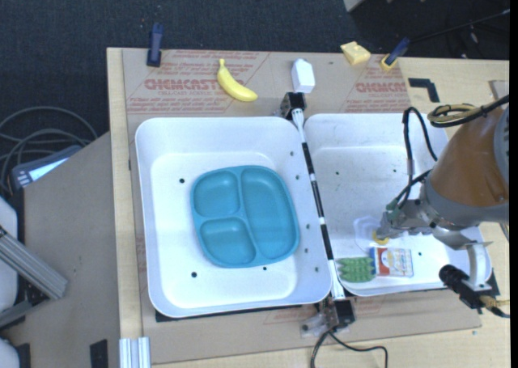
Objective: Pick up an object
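Note:
My gripper (388,226) is low over the front part of the right bin (356,156), with the grey arm and its orange band (477,172) coming in from the right. Just below the gripper lies a small yellow-orange piece (380,238), touching or nearly touching it. A flat red and white packet (395,262) and a green and white item (354,269) lie side by side at the bin's front wall. I see nothing lifted off the bin floor.
The left bin (162,156) holds a blue divided plate (243,217). A banana (235,83), a white object (303,75) and a yellow block (354,53) lie on the bench behind the bins. A black cable (409,148) loops over the right bin.

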You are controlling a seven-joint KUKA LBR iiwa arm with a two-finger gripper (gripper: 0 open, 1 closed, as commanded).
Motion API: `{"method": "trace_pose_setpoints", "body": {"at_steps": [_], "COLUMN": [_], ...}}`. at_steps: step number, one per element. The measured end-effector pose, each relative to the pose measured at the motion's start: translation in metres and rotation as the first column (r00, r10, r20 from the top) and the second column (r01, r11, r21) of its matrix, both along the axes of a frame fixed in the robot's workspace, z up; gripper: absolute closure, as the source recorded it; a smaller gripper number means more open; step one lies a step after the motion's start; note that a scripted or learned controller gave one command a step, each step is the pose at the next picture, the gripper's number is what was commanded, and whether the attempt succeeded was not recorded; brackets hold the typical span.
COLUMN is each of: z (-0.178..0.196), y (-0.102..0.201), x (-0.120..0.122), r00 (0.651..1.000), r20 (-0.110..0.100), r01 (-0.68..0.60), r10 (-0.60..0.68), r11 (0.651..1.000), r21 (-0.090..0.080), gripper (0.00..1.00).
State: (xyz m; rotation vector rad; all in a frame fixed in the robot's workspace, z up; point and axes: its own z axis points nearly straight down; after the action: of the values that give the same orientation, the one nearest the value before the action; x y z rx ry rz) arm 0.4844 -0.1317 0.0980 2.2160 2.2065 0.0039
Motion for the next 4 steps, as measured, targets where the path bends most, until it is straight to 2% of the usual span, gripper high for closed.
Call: {"method": "trace_pose_setpoints", "body": {"at_steps": [1, 2, 3, 4], "z": [-0.001, 0.009, 0.009, 0.018], "y": [0.0, 0.001, 0.001, 0.001], "x": [-0.001, -0.001, -0.001, -0.001], "r00": [1.0, 1.0, 1.0, 1.0], "r20": [-0.003, -0.002, -0.002, -0.001], "r01": [0.0, 0.0, 0.0, 0.001], "r10": [0.0, 0.0, 0.0, -0.001], "r11": [1.0, 1.0, 1.0, 1.0], "r21": [0.001, 0.0, 0.001, 0.0], "gripper": [0.0, 1.0, 0.0, 1.0]}}
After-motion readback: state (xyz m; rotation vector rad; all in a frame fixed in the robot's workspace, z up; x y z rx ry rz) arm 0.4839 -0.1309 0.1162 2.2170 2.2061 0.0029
